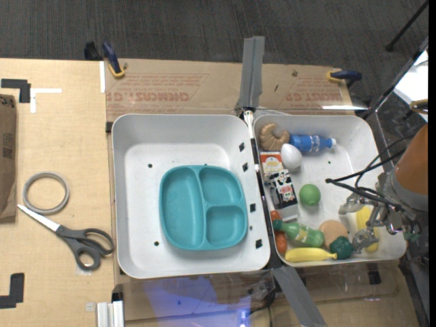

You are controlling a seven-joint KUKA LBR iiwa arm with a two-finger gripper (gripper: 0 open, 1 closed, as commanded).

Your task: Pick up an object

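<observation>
Toys crowd the right bin (354, 125): banana (310, 254), green ball (310, 195), egg (291, 155), bottle (312, 142). The gripper (364, 231) hangs low at that bin's near right corner over a yellow piece (364, 216) (probably its target); grip state I cannot tell. The teal tray (203, 206) sits alone in the left bin (136, 148).

- Red printed lettering is seen upside down on the cardboard sheet (163, 87) behind the bins; it is too faint to be read with certainty.
- Print on the small carton (281, 182) is illegible.

Dark grey carpet floor (204, 12) lies beyond a light wooden bench (54, 148).
</observation>
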